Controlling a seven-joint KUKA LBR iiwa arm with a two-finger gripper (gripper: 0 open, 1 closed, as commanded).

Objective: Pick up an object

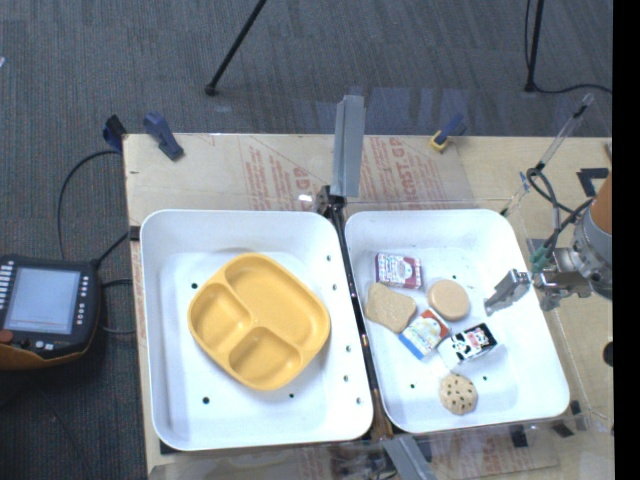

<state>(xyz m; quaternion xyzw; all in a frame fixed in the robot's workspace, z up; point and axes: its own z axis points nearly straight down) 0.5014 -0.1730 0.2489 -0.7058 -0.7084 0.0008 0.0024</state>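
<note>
Grey metal pincer (507,292) hovers above your right white bin (520,368), near the round tan cookie (449,299); whether it's apart or together, you cannot tell.

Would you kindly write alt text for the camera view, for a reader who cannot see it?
A robot arm's pincer hovers at the right side of the right white bin, which holds small food items including a cookie. The left bin holds a yellow divided tray.

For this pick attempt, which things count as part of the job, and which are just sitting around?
Job: gripper; right bin with pink packet, toast, round patty, blue-orange packet, black-and-white carton, cookie.

Lying about: yellow tray, left bin, pendant, clamps.
</note>
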